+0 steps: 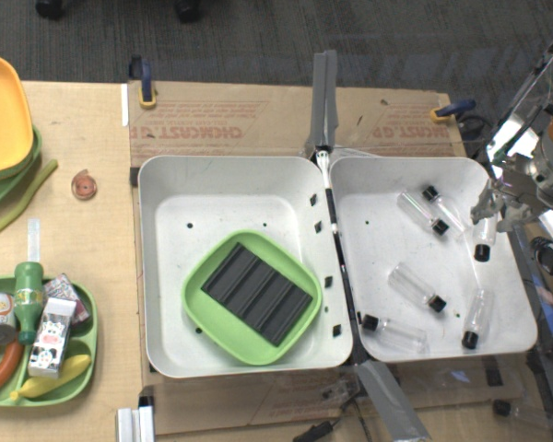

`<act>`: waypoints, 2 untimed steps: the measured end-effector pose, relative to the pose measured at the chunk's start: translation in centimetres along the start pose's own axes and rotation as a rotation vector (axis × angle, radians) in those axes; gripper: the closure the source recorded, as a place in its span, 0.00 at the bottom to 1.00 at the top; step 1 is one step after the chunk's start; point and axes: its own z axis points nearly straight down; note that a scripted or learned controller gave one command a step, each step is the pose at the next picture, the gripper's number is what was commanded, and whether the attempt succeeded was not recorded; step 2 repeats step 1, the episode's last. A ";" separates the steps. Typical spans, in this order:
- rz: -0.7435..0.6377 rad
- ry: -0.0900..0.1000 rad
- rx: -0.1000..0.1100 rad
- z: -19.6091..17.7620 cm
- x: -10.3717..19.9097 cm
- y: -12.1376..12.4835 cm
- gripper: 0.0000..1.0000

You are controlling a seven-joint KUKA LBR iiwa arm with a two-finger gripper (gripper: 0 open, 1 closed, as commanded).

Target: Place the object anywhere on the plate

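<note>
The gripper (494, 212) is hung low over the right bin (387, 182), beside a vial (482, 244); its opening cannot be told.

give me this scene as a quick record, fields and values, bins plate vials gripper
left bin: holds a green plate with a dark ribbed insert
right bin: holds several clear vials with black caps, scattered, e.g. one near the top, one mid-bin, one at the front right
gripper: at the right bin's right edge, above the vials
finger state: cannot tell
on the plate: no vial yet
</note>
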 end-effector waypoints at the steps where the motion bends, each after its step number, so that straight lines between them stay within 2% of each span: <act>1: 0.001 0.000 0.000 0.0 0.0 0.0 0.00; 2: 0.001 0.000 0.000 0.0 0.0 0.0 0.00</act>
